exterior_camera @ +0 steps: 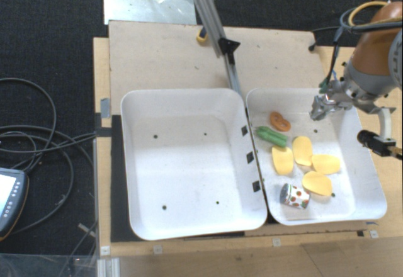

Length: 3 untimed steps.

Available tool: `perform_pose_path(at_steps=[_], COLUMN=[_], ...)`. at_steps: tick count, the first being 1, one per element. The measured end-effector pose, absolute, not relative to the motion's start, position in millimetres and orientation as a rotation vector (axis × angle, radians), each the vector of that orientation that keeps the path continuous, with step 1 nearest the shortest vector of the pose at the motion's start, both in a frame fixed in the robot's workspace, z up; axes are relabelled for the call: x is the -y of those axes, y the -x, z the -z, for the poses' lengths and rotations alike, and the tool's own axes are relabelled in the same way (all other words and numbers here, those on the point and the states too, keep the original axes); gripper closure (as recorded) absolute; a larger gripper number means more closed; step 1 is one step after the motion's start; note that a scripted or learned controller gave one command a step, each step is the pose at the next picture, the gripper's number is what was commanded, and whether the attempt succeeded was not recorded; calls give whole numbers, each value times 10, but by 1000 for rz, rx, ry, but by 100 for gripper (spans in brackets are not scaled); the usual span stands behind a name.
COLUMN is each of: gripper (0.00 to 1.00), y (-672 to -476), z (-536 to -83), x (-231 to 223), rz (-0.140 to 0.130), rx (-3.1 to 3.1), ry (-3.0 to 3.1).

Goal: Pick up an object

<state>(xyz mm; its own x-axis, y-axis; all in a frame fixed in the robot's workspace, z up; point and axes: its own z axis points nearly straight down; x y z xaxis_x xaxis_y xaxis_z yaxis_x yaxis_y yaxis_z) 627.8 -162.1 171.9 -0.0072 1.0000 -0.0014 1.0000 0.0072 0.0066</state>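
Left bin (189,162) on the table (164,55) has nothing in it. Right bin (371,197) holds an orange-red piece (280,121), a green pod (272,136) just below it, four yellow pieces (306,162) clustered mid-bin, some touching, and a small patterned cup (295,196) lying on its side near the front wall. Gripper (319,108) sits over the right bin's back area, apart from all the objects, nothing between the jaws; can't tell if they're parted or closed.
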Motion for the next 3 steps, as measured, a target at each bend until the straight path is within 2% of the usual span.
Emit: perform_pose_path(at_steps=[1,2,3], gripper=[100,100,100], y=[-6357,-6369,-6343], z=[-2189,-2394,-2352], x=[1655,1657,1215], rz=[-6,-4,-3], rx=[-2223,-2225,-2231], ry=[-2209,-2212,-2211])
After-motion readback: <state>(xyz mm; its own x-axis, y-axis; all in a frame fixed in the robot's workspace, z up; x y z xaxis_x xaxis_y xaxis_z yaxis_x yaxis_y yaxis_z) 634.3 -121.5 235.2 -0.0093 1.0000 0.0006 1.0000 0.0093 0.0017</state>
